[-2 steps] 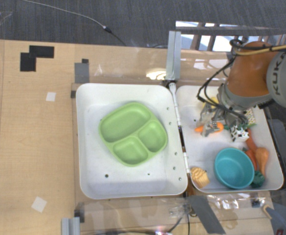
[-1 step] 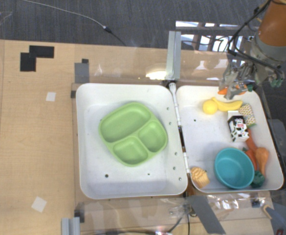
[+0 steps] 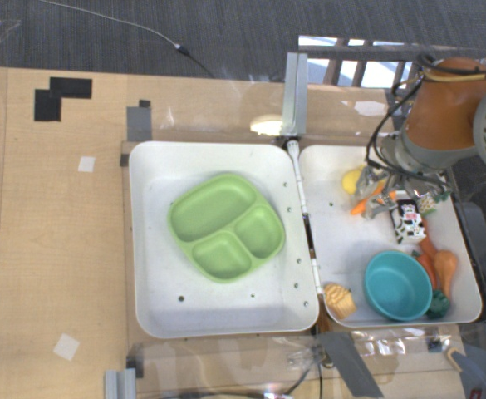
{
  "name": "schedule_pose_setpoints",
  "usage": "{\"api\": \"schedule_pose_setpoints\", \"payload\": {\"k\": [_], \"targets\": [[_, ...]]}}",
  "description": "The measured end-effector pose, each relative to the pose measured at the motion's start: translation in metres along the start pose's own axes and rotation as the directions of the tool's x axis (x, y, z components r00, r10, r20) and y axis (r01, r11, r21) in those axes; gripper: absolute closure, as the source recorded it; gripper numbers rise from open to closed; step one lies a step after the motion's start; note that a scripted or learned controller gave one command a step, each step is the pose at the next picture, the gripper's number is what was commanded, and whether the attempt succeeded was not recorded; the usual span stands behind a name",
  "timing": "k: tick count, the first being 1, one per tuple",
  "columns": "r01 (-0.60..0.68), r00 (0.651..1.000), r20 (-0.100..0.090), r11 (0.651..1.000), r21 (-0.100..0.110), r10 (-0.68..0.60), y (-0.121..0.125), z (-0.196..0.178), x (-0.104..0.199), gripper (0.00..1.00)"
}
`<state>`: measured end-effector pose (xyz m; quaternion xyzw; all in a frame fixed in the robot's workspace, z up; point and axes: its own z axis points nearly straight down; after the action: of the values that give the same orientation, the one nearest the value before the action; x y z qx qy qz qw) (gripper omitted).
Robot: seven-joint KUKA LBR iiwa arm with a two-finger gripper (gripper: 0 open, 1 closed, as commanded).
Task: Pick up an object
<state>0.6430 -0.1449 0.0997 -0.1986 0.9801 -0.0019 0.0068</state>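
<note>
Gripper [image 3: 390,196] low over the right bin's [image 3: 334,248] upper clutter.
Yellow toy [image 3: 353,179] lies just left of it, orange piece [image 3: 365,204] and black-and-white toy [image 3: 408,221] directly below; whether anything is gripped, I cannot tell.

A light wooden table [image 3: 51,248] carries two shallow white bins side by side — left bin [image 3: 155,306], right bin [image 3: 334,248].

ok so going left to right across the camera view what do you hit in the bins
green divided plate in the left bin → tan pastry-like piece at the right bin's near left corner → teal bowl → orange carrot-like toy by the right wall
</note>
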Motion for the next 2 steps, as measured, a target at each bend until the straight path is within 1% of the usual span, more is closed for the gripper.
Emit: {"api": "schedule_pose_setpoints", "payload": {"k": [1, 2], "targets": [[-0.116, 0.993, 0.007, 0.993, 0.001, 0.116, 0.026, -0.109, -0.046, 1.0], [-0.38, 0.925, 0.003, 0.925, 0.0, 0.38, 0.017, -0.202, -0.037, 1.0]]}}
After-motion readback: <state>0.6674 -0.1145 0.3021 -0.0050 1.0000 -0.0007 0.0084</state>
